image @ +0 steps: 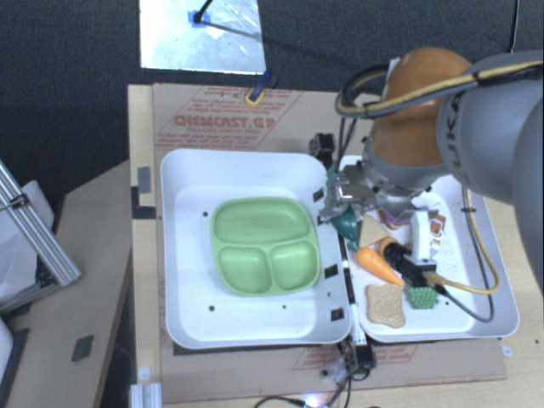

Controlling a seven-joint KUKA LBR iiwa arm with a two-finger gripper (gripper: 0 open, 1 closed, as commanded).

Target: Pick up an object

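Arm (pixel 497 126) enters from the right, orange band (pixel 421 100) over the rear of the R bin (pixel 480 300). Wrist points down at the strip where the two bins meet.

Jaws: at the inner (left) edge of the R bin, approx. over the divide. Open or closed: cannot tell, as the wrist body hides them from this angle.

Task item: a teal item (pixel 347 224) sits directly below the jaws, against the left wall of the R bin. Whether it is gripped or merely lying under them: cannot tell.

Other contents, R bin:
- Carrot (pixel 375 263), orange, lying at a slant just in front of the teal item.
- Tan flat piece (pixel 385 306), toast-like, front left corner, near the carrot tip.
- Small green studded piece (pixel 420 297), just right of the tan piece, apart from it.
- White packet (pixel 422 232) w/ red-brown marking, upright-ish, mid bin, right of the carrot.
- Purple bit (pixel 393 219), partly under the wrist; shape not readable.

L bin (pixel 187 219): one pale green divided plate (pixel 262 245), three compartments, flat, approx. centred, well apart from the jaws.

Both bins rest on a cardboard sheet (pixel 221 119) w/ red lettering, on the counter (pixel 93 253).
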